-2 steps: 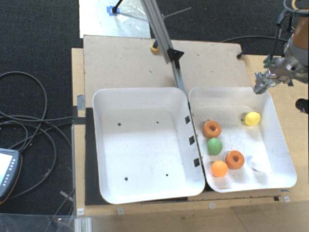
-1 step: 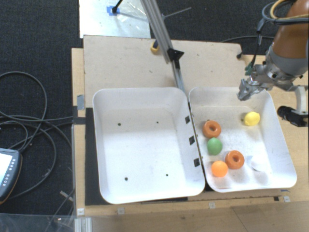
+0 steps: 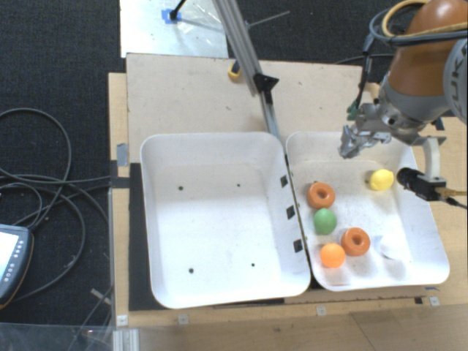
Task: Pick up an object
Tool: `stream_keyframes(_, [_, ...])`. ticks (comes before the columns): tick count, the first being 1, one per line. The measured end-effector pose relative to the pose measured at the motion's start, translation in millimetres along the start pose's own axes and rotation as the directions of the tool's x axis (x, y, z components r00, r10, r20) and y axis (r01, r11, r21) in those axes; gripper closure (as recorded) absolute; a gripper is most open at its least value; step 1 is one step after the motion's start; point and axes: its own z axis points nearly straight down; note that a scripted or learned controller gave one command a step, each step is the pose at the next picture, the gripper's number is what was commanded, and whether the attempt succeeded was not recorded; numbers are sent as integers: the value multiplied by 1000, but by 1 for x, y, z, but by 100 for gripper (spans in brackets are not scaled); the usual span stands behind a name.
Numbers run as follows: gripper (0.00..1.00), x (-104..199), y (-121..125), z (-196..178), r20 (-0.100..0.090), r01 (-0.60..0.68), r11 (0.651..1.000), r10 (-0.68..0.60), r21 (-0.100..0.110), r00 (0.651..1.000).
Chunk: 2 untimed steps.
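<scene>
The right bin (image 3: 420, 218) holds several small things: a yellow piece (image 3: 380, 179) near its far right side, an orange ring (image 3: 320, 194), a green ball (image 3: 325, 221), a second orange ring (image 3: 356, 240) and an orange ball (image 3: 332, 255). My gripper (image 3: 353, 145) hangs above the bin's far edge, left of the yellow piece and apart from it. Nothing shows between its fingers.
The left bin (image 3: 157, 196) lies beside the right one, with black clips along the shared wall (image 3: 291, 212). A slanted metal pole (image 3: 245, 46) crosses the bench behind the bins. Cables and a pendant lie on the floor at left.
</scene>
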Motion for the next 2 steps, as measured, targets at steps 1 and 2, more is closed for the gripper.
stream_keyframes(1, [100, 60, -11, 1, -1, 2, 1000, -2, 0, 1000])
stream_keyframes(2, [100, 122, -25, 10, -1, 2, 1000, -2, 1, 1000])
